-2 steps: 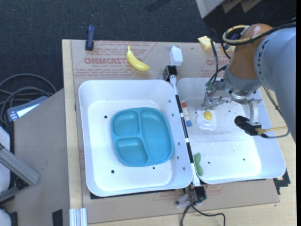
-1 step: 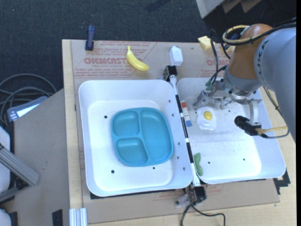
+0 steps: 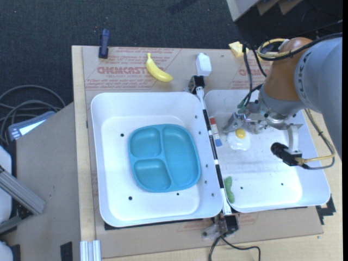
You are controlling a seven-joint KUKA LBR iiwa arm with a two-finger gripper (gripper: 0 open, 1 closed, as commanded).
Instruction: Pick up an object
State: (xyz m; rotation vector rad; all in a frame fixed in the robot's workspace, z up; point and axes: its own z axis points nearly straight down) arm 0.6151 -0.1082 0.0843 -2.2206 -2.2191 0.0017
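Arm (image 3: 304,69): grey with an orange band, enters from the upper right of the frame and bends down over the right bin.
Left bin (image 3: 109,162): centre-left of the frame, holding a blue sectioned plate (image 3: 163,157).
Right bin (image 3: 283,192): centre-right, under the wrist.
Gripper (image 3: 239,125): low over the right bin's upper left part; whether its fingers are apart or together I cannot tell.
Pale yellowish object (image 3: 238,140): just below the gripper on the bin floor.
Green object (image 3: 229,189): along the right bin's left wall, lower down.
Banana (image 3: 156,69): on the bench above the left bin.
White block (image 3: 203,63): right of the banana.
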